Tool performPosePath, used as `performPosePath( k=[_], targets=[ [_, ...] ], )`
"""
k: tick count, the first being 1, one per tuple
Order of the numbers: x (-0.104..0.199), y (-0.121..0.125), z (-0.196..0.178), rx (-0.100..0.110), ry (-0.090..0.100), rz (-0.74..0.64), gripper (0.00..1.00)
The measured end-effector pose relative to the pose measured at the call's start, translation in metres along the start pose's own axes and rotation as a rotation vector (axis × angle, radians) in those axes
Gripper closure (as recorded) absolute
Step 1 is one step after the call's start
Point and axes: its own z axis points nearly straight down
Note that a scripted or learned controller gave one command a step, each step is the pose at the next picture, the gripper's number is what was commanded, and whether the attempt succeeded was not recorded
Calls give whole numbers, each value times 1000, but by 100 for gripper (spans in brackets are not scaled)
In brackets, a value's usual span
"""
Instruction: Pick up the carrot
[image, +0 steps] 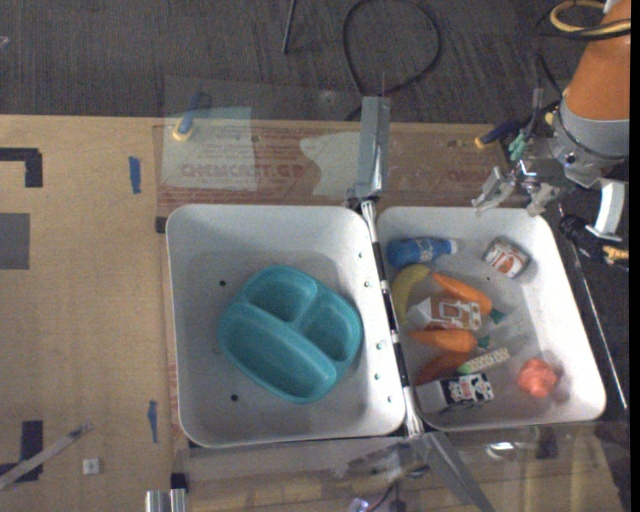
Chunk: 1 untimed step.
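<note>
Carrot pickup has not begun, judging by how things lie. On the tan wooden bench (80, 330), the left shallow white plastic bin (200, 240) holds a teal divided plastic plate (290, 332). The right white bin (575, 330) holds the clutter: the long orange carrot (443, 339) lies near its middle, just under a small white carton (448, 314) and beside a yellow banana (407, 285). Above that bin's far right corner, well apart from the carrot, hangs the two-finger metal gripper (516, 192), fingers spread and holding nothing. Reaching, descending and closing all remain.
</note>
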Motion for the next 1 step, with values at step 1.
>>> performPosePath(
  k=[1],
  targets=[
    [11, -58, 142, -2, 0, 26, 0]
  ],
)
